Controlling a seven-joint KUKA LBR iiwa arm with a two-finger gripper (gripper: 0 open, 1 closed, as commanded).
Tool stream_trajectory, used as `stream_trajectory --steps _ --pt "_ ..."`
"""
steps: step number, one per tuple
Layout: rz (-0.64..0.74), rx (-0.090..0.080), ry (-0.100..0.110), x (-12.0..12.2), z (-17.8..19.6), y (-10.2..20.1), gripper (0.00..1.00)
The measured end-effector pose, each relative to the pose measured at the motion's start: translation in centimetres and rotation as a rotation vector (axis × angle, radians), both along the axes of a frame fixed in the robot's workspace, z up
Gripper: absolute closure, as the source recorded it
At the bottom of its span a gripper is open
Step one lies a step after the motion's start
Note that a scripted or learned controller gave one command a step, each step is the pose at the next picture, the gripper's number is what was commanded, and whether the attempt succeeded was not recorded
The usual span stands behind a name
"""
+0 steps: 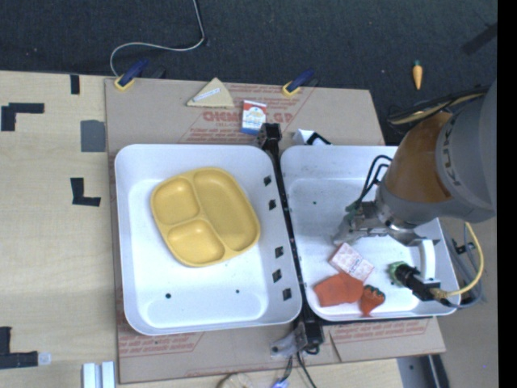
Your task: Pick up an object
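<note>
Two white bins sit side by side: the gripper [349, 231] hangs just above a pink-and-white packet [351, 261] in the right bin [323, 176]; its grip state cannot be told.

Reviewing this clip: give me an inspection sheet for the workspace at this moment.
Surface: cardboard sheet under two white bins, left bin and right bin.
Job's things: yellow divided plate in the left bin; pink-white packet, orange piece and small red item in the right bin.
Clutter: small red-white box and a wedge on the cardboard.
Grippers: gripper low in the right bin, above the packet.
Cables: white cable behind the bench.
Surroundings: dark floor.
</note>
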State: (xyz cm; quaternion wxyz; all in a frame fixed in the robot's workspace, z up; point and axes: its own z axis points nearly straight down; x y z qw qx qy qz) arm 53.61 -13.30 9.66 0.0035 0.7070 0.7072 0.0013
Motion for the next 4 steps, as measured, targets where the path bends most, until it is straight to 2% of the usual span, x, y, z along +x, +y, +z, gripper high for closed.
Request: stream_trajectory --steps 1,2,3,4 --pt "0.001 0.002 0.001 0.0 0.9 0.1 1.0" --pt "0.003 0.004 0.007 2.3 8.8 9.1 1.0" --pt "0.002 0.004 0.007 2.5 13.0 14.5 1.0" --pt "-0.001 0.001 0.007 1.3 14.5 7.8 1.0"
